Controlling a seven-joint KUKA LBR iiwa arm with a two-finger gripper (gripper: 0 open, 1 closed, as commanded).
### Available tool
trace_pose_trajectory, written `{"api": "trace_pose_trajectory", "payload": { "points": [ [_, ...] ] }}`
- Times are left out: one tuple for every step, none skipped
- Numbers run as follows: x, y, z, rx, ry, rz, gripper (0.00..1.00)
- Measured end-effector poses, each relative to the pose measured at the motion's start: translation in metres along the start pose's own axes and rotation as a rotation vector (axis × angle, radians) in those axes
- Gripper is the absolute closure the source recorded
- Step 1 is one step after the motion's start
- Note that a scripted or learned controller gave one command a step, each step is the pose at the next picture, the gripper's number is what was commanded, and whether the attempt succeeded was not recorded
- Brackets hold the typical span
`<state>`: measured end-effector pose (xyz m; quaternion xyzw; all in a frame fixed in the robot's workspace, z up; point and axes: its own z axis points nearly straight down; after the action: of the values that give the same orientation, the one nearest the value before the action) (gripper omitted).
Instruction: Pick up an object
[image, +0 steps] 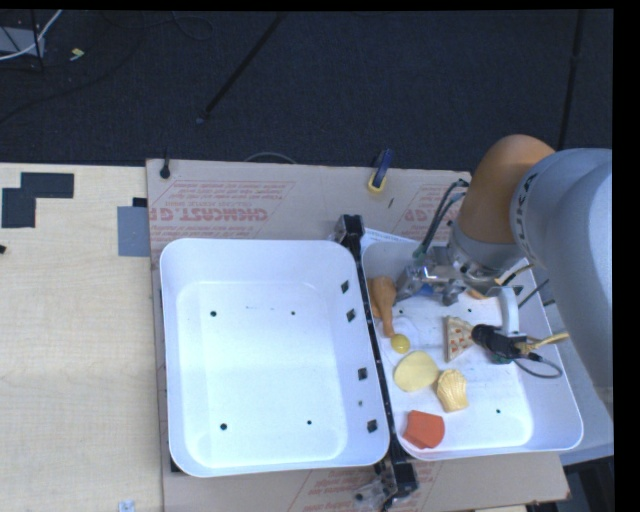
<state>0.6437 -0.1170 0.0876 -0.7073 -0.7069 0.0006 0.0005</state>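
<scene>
Camera view: carrot (382, 304) lengthwise, near-to-far.

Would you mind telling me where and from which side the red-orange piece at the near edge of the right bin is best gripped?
I would come straight down on the red-orange piece and close across its short flat sides. It lies flat and blocky, apart from the shell-shaped yellow piece above it. The bin rim sits just below it, so a sideways approach from there looks cramped.
</scene>
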Motion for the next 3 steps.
{"api": "trace_pose_trajectory", "payload": {
  "points": [
    [-0.029, 0.0, 0.0, -0.001, -0.001, 0.001, 0.0],
    [0.005, -0.033, -0.001, -0.004, -0.006, 0.002, 0.0],
    [0.013, 0.001, -0.001, -0.001, -0.002, 0.001, 0.0]
  ]
}}
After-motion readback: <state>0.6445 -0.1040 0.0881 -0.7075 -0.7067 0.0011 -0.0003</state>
